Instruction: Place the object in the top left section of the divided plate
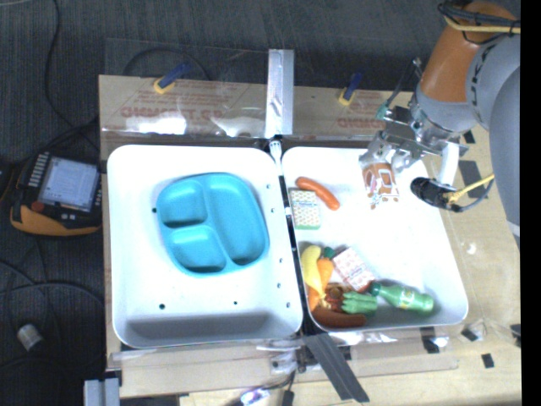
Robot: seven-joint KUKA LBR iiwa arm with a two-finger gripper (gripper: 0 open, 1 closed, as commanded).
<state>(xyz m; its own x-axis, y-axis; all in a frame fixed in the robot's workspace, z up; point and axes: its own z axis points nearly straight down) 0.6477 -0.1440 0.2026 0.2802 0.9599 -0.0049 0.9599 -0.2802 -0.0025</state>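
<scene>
arm (494, 66): grey | wrist band: orange | gripper (390, 155): silvery metal | cables: black

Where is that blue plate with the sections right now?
The blue divided plastic plate lies in the left shallow white bin, across the central divider from the toy food in the right bin.

Dark grey carpet floor (254, 15) w/ black cables (51, 7) across it. Brown bench top (127, 96) under clear plastic sheet. Orange-cased handheld device (59, 191) on floor, left of bench.
</scene>
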